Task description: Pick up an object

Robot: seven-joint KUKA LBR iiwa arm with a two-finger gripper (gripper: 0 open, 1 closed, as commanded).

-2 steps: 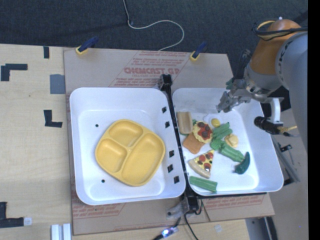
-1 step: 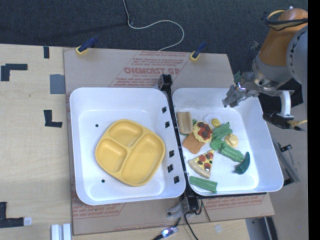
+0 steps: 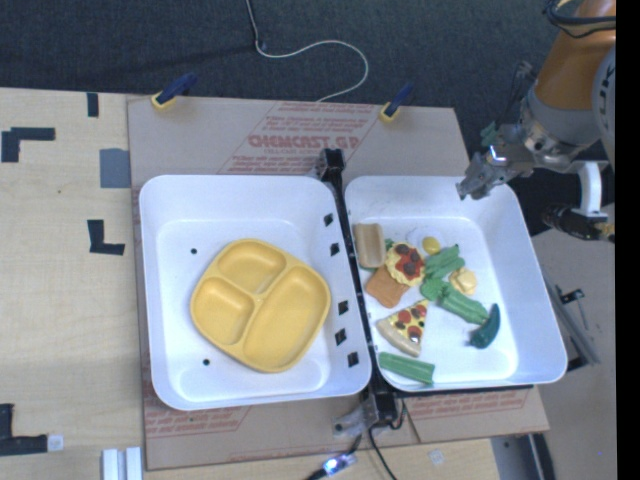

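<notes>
1. Camera view: the gripper point(image 3: 478, 187) hung over the back right rim of the right bin point(image 3: 535, 268); whether its claw was open or closed could not be told, and nothing showed in it.
2. Toy food lay in that bin: pizza slice point(image 3: 404, 329), green bean point(image 3: 407, 368), teal piece point(image 3: 485, 330).
3. The left bin point(image 3: 165, 268) held a yellow divided tray point(image 3: 260, 304).

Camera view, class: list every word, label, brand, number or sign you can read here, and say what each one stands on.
"CHEMCAST GP", in red on the brown cardboard sheet under the two white bins; the letters are soft, so the reading is not certain.
More red print runs in repeated lines around it on the same sheet: too small and blurred to read.
Black marks on the wooden bench top: plain shapes, no letters.
</notes>
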